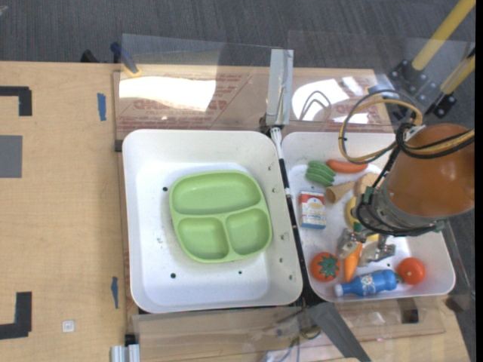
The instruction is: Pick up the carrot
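Your hand is sitting low in the right bin, its fingers closing around the small carrot, beside the blue bottle.

You have two bins, one plate, two carrots, two tomatoes, one bottle, one carton.

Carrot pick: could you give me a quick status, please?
Gripper low in right bin, over small orange carrot; grasp not confirmed. Crowded: tomato, blue bottle close by. Second carrot at far side.
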Tool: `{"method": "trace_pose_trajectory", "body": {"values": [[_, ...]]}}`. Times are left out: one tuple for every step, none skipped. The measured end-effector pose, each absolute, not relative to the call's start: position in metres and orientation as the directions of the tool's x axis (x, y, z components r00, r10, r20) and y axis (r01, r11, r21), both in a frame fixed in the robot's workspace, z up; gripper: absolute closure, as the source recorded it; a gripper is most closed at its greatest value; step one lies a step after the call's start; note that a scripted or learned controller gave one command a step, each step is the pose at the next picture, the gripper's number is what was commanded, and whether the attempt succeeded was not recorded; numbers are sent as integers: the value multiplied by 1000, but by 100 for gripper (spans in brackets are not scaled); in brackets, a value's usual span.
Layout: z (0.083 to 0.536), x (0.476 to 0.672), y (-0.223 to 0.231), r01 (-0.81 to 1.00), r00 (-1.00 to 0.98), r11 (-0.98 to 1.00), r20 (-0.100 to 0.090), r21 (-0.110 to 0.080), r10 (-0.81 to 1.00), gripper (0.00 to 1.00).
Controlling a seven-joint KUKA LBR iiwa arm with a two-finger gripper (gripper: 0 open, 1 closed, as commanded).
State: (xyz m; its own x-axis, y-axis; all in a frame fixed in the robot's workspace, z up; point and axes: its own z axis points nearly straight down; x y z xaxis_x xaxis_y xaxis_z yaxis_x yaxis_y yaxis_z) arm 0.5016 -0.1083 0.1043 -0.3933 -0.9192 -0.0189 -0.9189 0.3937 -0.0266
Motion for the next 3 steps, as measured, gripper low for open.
{"method": "trace_pose_trajectory", "body": {"values": [[114,504,-106,-919,-393,393,-24,-32,-919,100],[93,488,-132,-992,-120,120,-6,-26,-993,100],[183,486,-93,-922,-388,388,-6,-9,-922,100]]}}
